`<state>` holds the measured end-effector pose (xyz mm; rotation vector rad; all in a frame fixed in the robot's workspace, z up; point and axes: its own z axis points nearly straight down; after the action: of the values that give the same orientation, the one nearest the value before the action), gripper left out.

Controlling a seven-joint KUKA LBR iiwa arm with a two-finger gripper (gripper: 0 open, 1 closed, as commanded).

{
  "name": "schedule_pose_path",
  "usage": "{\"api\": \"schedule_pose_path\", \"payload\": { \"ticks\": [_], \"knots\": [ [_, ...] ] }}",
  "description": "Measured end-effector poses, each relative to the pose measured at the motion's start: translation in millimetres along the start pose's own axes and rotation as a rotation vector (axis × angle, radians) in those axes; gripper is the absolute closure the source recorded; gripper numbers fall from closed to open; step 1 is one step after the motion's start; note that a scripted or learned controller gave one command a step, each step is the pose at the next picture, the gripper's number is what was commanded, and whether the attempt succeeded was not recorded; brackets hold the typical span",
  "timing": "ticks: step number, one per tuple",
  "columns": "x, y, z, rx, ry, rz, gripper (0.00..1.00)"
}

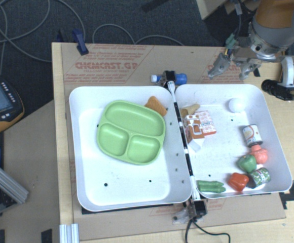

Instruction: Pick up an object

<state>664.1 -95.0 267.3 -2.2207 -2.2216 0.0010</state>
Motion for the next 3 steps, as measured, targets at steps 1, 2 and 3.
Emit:
{"api": "schedule_pose_path", "payload": {
  "ticks": [1,2,3],
  "knots": [
    [-83,3,168,-0.005,-0.002,-0.001,0.00],
    [-80,-50,66,-0.003,-0.001,0.001,0.00],
    [-119,-67,113,0.002,0.000,0.002,0.00]
  ]
}}
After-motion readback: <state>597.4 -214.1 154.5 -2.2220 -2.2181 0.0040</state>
